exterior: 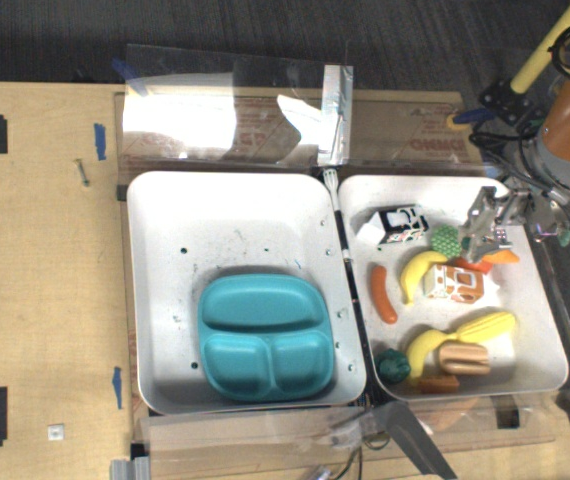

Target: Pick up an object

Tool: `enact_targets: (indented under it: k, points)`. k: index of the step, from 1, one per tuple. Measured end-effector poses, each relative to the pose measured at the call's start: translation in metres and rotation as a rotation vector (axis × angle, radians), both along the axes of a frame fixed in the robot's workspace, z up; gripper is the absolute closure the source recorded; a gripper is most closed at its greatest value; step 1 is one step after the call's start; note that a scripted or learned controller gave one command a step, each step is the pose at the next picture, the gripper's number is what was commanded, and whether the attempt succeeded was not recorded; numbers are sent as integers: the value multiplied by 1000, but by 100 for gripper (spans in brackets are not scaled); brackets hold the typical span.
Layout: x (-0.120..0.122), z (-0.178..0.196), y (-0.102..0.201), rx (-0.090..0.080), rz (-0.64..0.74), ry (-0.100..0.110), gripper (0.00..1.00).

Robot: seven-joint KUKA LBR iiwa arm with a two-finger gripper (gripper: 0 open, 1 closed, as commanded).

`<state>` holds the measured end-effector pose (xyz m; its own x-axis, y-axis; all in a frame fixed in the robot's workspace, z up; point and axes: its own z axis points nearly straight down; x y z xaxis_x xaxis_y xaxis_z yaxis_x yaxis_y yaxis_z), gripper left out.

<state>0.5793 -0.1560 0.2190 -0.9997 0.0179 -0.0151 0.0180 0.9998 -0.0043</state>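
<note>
Teal tray [265,350], unreadable printed carton [454,283]

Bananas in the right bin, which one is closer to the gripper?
The upper banana, curved beside the small carton, lies just below-left of the gripper. The other banana sits near the bin's front edge.

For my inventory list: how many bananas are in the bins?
2. One banana lies mid-bin in the right bin, left of the small carton. The other banana lies near the front edge, beside the hot dog. More may be hidden.
</note>
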Motion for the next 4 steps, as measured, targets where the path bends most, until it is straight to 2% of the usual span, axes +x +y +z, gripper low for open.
enact_targets:
  k: [1, 2, 3, 4]
  points:
    - [9, 58, -6, 0, 179, 3, 100]
    - [54, 30, 50, 5, 200, 9, 100]
    - [83, 12, 92, 5, 195, 7, 100]
    - [89, 19, 155, 3, 307, 4, 100]
